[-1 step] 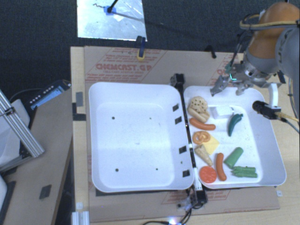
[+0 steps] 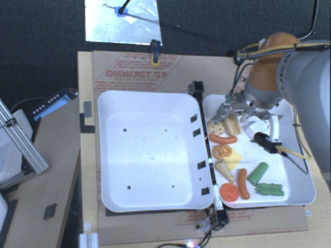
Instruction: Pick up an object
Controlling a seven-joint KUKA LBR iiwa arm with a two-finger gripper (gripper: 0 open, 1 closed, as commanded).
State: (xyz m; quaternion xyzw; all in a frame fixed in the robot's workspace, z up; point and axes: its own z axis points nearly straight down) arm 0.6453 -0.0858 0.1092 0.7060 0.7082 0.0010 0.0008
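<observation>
I watched the gripper (image 2: pixel 232 119) hang low over the right bin (image 2: pixel 300 190), at the bread roll (image 2: pixel 232 123) near its upper left corner. Whether it had closed, I could not tell. I judged a centred, slow squeeze best. The roll's long axis ran roughly top to bottom, slightly tilted.

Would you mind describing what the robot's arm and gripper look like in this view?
The arm is a thick, rounded grey tube with a glossy orange band above the wrist. Dark and yellowish cables run along the band's top edge. The gripper is a metal-grey assembly with pale parts below the wrist, and a thin dark cable rises behind the arm toward the top of the view.
</observation>
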